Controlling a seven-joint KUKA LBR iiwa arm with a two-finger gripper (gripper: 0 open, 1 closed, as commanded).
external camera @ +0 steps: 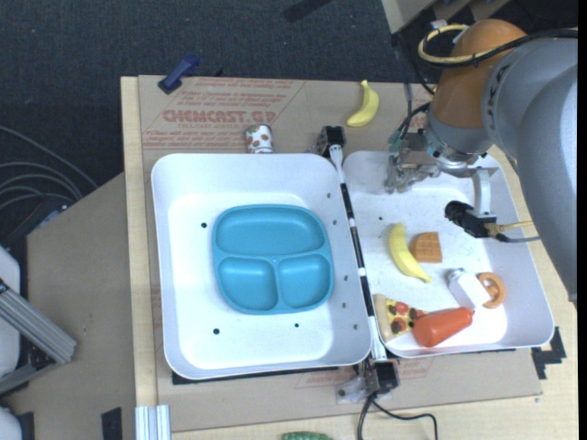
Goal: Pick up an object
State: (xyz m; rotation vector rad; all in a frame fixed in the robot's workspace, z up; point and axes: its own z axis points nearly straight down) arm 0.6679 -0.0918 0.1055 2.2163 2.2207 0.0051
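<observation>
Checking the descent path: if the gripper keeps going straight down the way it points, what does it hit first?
Most likely bare floor of the right bin, near its back left corner. The gripper has no item under it; the banana lies nearer the camera. Depth is hard to judge.

In the right bin (527, 324), a yellow banana (404, 254) lies mid-floor beside a tan block (426, 247). A carrot (443, 325) and pizza slice (395, 315) sit along the front edge.

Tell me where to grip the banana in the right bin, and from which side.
Grip the banana across its thick middle, coming straight down from above. It lies flat on the bin floor, running from upper left to lower right, so set the fingers across that line. The orange block sits close on its right, so the clearance there is tight.
</observation>
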